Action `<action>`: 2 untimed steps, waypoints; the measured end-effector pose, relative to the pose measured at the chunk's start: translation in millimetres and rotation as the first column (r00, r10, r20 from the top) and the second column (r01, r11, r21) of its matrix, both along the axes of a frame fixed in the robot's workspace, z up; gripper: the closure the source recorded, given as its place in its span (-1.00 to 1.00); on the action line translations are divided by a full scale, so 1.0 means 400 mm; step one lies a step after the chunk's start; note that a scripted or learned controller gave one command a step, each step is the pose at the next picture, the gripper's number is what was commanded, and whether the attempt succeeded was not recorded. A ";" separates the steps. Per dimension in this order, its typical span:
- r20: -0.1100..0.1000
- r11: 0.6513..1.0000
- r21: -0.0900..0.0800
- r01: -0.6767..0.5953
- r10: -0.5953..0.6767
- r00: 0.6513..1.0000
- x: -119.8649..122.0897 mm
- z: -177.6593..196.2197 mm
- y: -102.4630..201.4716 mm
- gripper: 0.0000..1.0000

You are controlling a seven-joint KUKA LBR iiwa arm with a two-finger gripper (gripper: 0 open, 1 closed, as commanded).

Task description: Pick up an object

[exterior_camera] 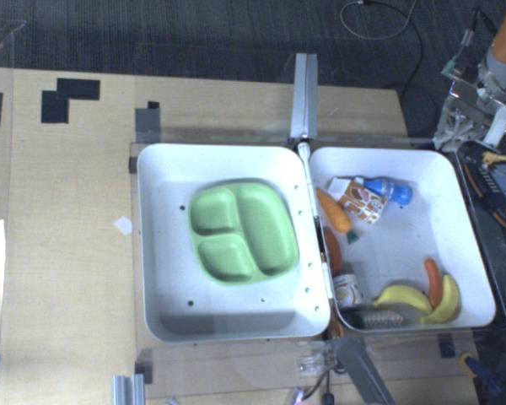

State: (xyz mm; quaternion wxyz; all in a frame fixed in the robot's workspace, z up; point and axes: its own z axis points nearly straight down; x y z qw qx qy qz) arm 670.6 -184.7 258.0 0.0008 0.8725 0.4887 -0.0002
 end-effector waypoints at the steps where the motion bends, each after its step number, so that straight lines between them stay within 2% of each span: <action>1: -0.001 0.981 0.000 0.196 -0.196 0.981 0.000 -0.019 0.005 1.00; 2: -0.002 0.983 -0.002 0.184 -0.184 0.983 0.005 -0.001 0.011 1.00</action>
